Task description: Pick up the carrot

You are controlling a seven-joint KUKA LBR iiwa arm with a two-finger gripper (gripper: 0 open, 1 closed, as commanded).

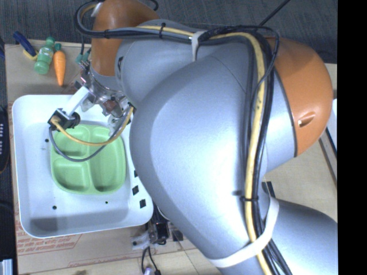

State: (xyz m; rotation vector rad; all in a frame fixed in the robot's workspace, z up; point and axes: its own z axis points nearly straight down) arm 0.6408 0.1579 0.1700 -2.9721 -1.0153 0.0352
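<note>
Status: not picked. The carrot [59,66] lies on the tabletop [26,82] at 10 o'clock of frame, outside the white bin [28,153], just past its far rim, leaf end toward 12, tip toward 6. A green bottle-like toy [43,59] is close at its 9 o'clock (touching or just beside, can't say). A blue thing [23,43] is further out at 10. Nothing has hold of the carrot.

The claw [108,103] sits at 4 o'clock from the carrot, over the bin's far side and above the 12 o'clock rim of the green divided tray [92,165]. It's near the carrot but apart from it. Can't tell whether it's released or clenched, since wrist hardware and cabling clutter that spot.

Left, by my read: the whole job. Shift toward 10 o'clock, come down on the carrot, clench, lift.

Hidden: the arm [218,142] blocks the frame from 12 round to 6 o'clock, so what's under it can't be read. The tray's compartments look bare where visible.
</note>
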